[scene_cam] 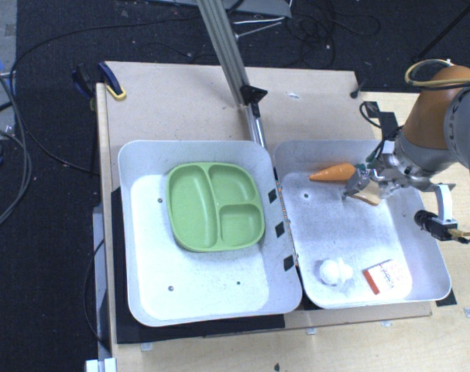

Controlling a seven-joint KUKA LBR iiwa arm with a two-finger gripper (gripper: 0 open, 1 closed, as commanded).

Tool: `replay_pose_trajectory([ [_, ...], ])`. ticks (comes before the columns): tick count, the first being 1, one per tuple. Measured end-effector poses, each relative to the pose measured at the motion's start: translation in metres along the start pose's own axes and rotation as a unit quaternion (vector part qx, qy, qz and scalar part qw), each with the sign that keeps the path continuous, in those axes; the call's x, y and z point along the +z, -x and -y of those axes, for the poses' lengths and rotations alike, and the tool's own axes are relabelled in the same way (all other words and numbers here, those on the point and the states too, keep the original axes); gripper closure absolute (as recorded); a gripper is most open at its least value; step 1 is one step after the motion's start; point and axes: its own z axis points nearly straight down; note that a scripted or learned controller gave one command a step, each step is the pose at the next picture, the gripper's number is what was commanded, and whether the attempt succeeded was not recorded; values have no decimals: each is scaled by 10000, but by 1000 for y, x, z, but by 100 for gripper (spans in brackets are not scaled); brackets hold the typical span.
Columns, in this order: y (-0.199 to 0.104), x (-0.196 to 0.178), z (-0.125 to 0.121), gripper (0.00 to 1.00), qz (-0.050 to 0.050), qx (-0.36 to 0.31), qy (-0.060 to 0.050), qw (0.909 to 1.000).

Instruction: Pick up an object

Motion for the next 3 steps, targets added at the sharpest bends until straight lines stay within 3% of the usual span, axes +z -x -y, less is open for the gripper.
replay_pose_trajectory([
  [1, 0, -14, -2, 100, 8, -8, 24, 10000],
  [3, -8, -128, -7, 100, -12, -13, 11, 10000],
])
